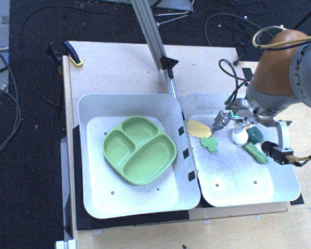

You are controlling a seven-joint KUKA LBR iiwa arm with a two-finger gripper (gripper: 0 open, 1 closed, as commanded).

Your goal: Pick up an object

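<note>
green plastic sits nearest: a long green toy piece (256,153) and a small bumpy green one (209,143), light, stiff, best pinched across the middle. behind lie a white ball (240,136), slippery, and a flat yellow piece (199,128). the two-finger gripper (223,119) hangs above; its grip i cannot tell.

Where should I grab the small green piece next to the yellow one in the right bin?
Take the small green piece across its narrow width, coming straight down from above. It lies flat on the right bin's floor, just below the yellow piece, with bare floor to its lower side. The gripper hangs just above and right of it, so it is probably a short move.
</note>
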